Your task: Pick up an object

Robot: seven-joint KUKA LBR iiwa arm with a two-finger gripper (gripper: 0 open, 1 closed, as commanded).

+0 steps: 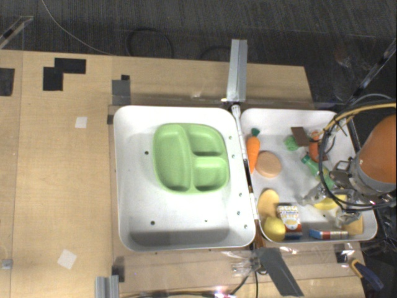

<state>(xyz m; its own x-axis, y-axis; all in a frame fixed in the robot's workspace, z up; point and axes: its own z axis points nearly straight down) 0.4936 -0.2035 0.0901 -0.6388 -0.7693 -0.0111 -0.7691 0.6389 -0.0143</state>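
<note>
The right bin point(279, 118) holds several small objects. An orange carrot point(253, 149) lies by its left wall, with a tan round piece point(268, 164) beside it. Lower left are a yellow fruit point(268, 202), a lemon point(273, 228) and a small can point(289, 216). A marker point(325, 233) lies along the front wall. My gripper point(330, 194) is low over the bin's right side, wrapped in cables, just above a yellow object point(324, 205). Nothing visibly hangs from it.
The left bin point(133, 166) carries a green divided plate point(189, 156). A brown block point(299, 134) and green pieces point(291, 143) sit at the right bin's back. The arm's orange band point(379, 154) hangs over the bin's right wall. A metal post point(237, 70) stands behind the bins.
</note>
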